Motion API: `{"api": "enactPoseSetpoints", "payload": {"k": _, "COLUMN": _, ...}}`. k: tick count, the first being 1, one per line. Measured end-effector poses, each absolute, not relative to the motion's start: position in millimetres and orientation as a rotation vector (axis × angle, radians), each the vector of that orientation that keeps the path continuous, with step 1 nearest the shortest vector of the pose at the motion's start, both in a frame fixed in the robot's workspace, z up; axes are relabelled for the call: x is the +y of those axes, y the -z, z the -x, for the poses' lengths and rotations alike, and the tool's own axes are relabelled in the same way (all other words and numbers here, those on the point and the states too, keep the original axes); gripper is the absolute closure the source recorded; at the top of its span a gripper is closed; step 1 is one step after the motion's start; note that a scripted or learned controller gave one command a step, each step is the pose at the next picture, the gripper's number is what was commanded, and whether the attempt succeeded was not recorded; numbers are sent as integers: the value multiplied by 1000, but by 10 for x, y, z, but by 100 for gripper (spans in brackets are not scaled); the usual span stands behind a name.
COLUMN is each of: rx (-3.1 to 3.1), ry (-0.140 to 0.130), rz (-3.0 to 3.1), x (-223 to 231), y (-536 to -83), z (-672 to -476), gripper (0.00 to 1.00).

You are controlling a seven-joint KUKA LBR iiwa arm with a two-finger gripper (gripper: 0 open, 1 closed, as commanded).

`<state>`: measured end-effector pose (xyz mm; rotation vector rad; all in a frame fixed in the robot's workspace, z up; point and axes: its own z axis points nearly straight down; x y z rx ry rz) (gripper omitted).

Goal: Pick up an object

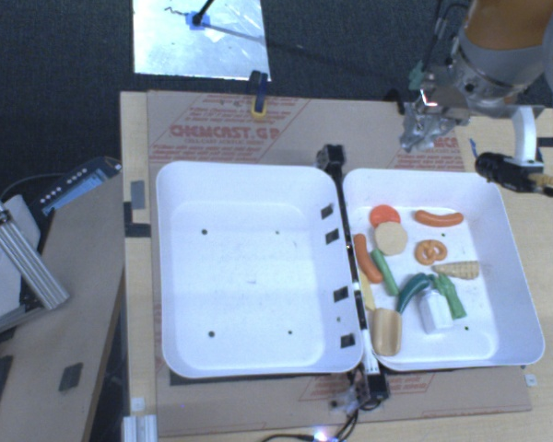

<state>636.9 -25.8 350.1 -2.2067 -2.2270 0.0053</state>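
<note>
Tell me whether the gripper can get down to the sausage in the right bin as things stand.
Probably yes. The gripper hangs above the bin's far rim, and the sausage lies alone near that edge, with nothing over it and bare floor around it.

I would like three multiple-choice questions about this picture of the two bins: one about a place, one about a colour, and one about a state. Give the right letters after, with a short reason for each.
1. Where do the toy foods lie?
A. left bin
B. right bin
C. on the cardboard

2. What colour is the pretzel?
A. orange
B. blue
C. white

3. Where is the gripper?
A. down among the foods
B. above the bench behind the right bin
C. over the left bin

Answers:
1 B: the toy foods all lie in the right bin, none in the left bin.
2 A: the pretzel is orange.
3 B: the gripper hangs past the right bin's far rim, touching no food.
</note>
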Motion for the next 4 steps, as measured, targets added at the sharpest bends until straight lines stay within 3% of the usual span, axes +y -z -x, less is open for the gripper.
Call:
{"api": "enactPoseSetpoints", "payload": {"k": 1, "rx": -2235, "ry": 10, "rz": 2214, "x": 207, "y": -3855, "z": -6702, "gripper": 100}}
{"api": "enactPoseSetpoints", "payload": {"k": 3, "rx": -2232, "ry": 8, "rz": 2214, "x": 1196, "y": -4374, "z": -6685, "gripper": 100}}
{"api": "enactPoseSetpoints", "payload": {"k": 4, "rx": -2231, "ry": 6, "rz": 2212, "x": 1649, "y": -4420, "z": -6682, "gripper": 100}}
